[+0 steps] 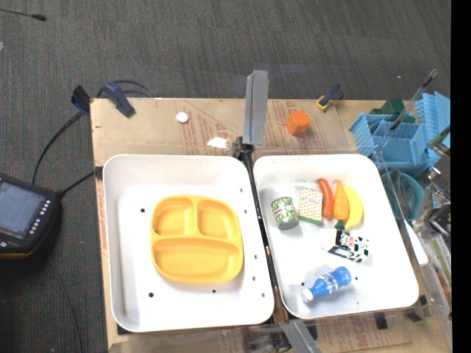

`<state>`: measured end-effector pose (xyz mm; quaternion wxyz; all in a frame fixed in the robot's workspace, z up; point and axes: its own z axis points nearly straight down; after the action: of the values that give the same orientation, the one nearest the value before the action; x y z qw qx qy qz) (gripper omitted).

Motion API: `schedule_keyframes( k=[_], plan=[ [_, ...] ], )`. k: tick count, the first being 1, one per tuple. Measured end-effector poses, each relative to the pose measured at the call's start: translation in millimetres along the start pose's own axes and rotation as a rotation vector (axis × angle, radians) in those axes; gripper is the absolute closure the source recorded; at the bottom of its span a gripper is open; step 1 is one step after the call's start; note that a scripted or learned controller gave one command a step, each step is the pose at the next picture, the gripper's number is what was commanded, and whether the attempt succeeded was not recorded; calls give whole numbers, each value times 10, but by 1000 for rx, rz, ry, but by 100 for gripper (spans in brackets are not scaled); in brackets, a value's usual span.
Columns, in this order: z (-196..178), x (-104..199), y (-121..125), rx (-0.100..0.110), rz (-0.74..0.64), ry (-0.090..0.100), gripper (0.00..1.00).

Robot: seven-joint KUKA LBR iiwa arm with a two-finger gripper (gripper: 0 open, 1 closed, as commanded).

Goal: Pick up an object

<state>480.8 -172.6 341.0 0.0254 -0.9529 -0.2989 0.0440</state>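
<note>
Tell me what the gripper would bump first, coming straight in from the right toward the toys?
Likely the right bin's wall, then the yellow banana; height is unclear, so it might pass above both.

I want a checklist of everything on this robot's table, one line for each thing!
Surface: brown bench bearing a left bin and a right bin.
Job's things: in the right bin, a small can, a patterned pack, an orange carrot, a yellow banana, a black-and-white card and a blue bottle.
Clutter: yellow divided tray in the left bin; orange block on the bench.
Grippers: nothing seen.
Cables: black cable on the floor.
Surroundings: blue rack, handheld screen.
</note>
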Motion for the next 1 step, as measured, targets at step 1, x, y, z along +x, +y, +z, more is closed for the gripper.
schedule_keyframes(
  k=[1],
  plan=[
    [1287, 318, 88, -51, 405, 74, 100]
  ],
)
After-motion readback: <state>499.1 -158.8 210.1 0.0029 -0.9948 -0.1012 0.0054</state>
